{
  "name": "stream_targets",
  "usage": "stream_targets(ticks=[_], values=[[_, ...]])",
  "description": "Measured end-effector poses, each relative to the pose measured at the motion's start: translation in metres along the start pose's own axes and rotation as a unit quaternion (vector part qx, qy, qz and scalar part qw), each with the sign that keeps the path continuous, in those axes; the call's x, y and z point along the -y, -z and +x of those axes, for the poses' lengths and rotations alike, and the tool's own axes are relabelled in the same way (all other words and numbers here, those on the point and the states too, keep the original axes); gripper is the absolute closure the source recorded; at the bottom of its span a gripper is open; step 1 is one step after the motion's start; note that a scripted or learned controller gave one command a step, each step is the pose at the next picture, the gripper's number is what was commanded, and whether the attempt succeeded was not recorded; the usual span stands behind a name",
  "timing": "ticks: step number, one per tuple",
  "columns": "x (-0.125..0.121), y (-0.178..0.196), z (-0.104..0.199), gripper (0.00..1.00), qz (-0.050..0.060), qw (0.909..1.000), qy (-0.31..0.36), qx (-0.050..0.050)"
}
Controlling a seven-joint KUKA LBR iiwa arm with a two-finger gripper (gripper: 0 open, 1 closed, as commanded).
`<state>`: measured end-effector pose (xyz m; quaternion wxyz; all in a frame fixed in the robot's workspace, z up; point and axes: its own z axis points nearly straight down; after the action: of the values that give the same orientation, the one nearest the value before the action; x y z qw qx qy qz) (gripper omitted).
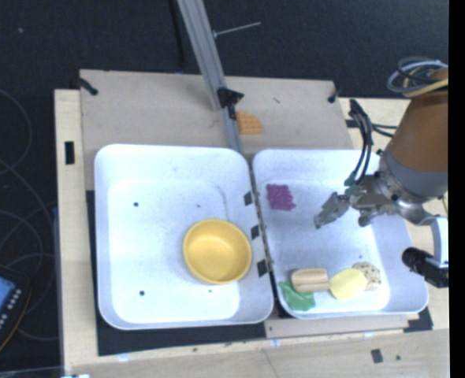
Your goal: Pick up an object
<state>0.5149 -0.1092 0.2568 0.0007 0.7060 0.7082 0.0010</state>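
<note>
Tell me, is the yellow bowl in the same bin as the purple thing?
No, the yellow bowl sits in the left bin, while the purple thing lies in the right bin.

One fixed overhead view, slanting down on both white bins (106, 211).

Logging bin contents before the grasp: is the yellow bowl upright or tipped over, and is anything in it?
Upright and empty: the yellow bowl in the left bin shows its open mouth and bare yellow inside.
</note>
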Motion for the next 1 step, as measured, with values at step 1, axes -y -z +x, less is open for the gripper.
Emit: stream_targets(ticks=[1], values=[[-0.0001, 0.0, -0.0001, 0.0, 0.0, 1.0, -0.001, 0.0]])
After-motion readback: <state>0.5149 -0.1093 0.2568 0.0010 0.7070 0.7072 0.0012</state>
